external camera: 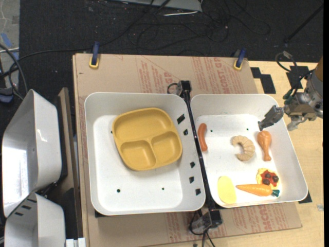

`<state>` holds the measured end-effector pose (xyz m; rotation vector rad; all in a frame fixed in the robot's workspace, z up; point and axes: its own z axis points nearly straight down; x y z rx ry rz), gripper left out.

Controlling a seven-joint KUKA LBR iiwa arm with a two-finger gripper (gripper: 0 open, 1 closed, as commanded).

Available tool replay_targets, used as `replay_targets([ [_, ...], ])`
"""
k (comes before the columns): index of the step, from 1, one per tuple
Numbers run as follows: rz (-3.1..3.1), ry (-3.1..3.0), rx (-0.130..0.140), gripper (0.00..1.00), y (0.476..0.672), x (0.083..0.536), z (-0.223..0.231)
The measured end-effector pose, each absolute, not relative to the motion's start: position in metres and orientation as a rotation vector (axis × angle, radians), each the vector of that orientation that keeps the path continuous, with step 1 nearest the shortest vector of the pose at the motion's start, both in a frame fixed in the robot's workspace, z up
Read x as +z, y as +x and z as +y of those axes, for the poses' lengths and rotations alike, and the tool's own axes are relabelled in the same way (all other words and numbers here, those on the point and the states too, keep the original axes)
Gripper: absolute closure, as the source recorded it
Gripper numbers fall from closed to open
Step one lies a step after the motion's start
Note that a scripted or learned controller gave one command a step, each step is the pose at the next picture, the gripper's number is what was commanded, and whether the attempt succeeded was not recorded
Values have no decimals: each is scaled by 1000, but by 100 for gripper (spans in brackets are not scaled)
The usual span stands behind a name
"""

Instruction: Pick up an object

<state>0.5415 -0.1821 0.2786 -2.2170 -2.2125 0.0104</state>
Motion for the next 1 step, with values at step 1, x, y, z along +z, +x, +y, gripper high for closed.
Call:
replay_targets([
  [1, -2223, -2220, 1, 0, 544, 284, -182],
])
